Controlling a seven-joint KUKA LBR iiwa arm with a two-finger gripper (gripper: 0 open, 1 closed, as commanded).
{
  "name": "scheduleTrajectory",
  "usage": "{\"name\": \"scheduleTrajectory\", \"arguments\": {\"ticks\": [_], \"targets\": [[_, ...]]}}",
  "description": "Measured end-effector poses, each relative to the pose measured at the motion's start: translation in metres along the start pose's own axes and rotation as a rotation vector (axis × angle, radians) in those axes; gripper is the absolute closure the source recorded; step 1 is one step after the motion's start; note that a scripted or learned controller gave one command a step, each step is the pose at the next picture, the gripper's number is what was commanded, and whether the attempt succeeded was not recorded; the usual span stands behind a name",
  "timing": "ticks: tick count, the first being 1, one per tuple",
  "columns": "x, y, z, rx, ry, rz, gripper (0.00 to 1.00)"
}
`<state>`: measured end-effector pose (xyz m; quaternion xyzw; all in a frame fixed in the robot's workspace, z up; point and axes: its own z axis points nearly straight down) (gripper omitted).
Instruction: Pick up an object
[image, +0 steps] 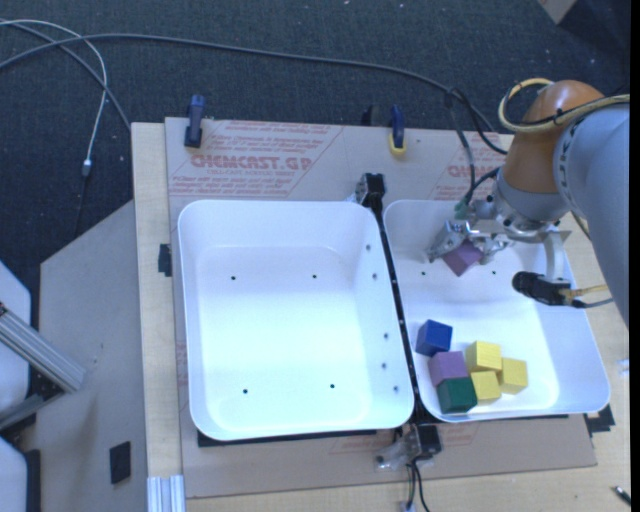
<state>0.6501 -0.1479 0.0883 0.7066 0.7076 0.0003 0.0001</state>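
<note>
Below pincer (466, 243), purple block (461, 260); blocks (470, 371) clustered apart.

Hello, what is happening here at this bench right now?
A grey robot arm reaches into the right bin. Its gripper holds a purple block between its fingers, near the far end of that bin. Blue, purple, green and yellow blocks lie clustered at the near end.

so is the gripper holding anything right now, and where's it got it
Yes: a purple block sits between the fingers of the gripper, pinched at its upper sides, lifted over the right bin.
</note>
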Motion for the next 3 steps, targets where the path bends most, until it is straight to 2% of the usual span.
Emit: {"name": "scheduleTrajectory", "arguments": {"ticks": [1, 2, 3], "targets": [[-0.001, 0.000, -0.011, -0.001, -0.001, 0.001, 1.00], [0.085, 0.002, -0.105, -0.009, 0.001, -0.006, 1.00], [0.153, 0.013, -0.109, -0.001, 0.001, -0.004, 1.00]]}}
